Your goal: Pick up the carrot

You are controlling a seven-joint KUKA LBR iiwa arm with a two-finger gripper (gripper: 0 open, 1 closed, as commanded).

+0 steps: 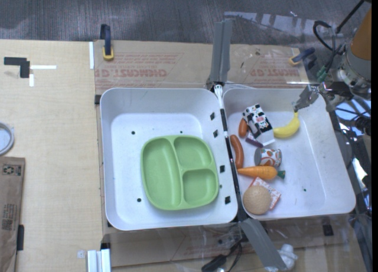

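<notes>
The carrot (258, 172), orange with a green stub at its right end, lies flat in the right bin (322, 170), left of the bin's middle. It rests between a small tin (269, 157) above it and a round bun (257, 200) below it. My gripper (303, 100) hangs over the bin's far right corner, just above the banana (287, 128). It is well up and to the right of the carrot and does not touch it.
A cow-patterned toy (257, 120), a small red-orange piece (243, 127), a sausage (237, 150) and a purple scrap (254, 143) crowd the right bin's left side. The left bin (118, 147) holds a green divided plate (180, 171). Cables hang at the far right.
</notes>
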